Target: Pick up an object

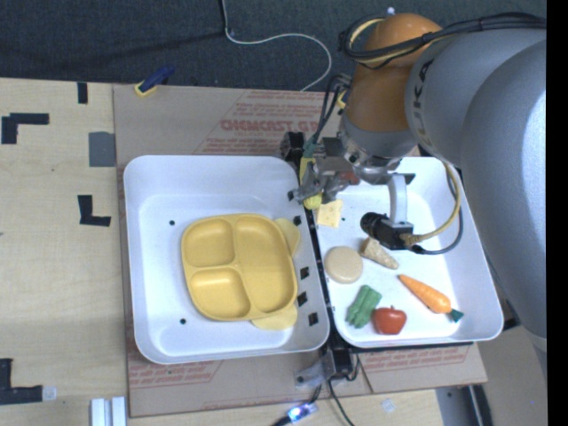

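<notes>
Arm (417,69) low over the right bin (470,278), gripper (321,185) down at that bin's upper left corner, by the divider. Fingers' state: cannot tell, hidden among cables and fittings. Just below the gripper, a cheese wedge (329,214), possibly touching, not seen between fingers. Further down the bin: bread roll (343,264), pale wedge (380,254), carrot (425,294), green pod (363,306), tomato (389,320). In the left bin (142,238), a yellow tray (238,267). Judged early: nothing lifted yet, cheese the likeliest target; grasp and lift left to do.
</notes>
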`<move>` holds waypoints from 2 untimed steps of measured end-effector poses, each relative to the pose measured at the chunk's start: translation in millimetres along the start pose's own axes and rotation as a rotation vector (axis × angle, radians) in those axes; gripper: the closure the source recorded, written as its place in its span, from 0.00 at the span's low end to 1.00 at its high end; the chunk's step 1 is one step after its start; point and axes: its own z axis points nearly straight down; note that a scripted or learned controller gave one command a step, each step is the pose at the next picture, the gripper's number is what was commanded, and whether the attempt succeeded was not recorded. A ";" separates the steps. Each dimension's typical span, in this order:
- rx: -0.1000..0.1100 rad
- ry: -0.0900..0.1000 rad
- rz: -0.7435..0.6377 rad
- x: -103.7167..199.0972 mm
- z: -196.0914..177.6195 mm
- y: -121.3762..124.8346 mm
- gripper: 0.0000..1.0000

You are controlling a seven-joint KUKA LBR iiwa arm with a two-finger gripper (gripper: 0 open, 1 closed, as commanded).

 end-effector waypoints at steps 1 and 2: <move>-0.002 -0.001 0.005 -3.5 -9.6 2.6 1.00; 0.000 -0.002 0.005 9.2 -7.0 -12.8 1.00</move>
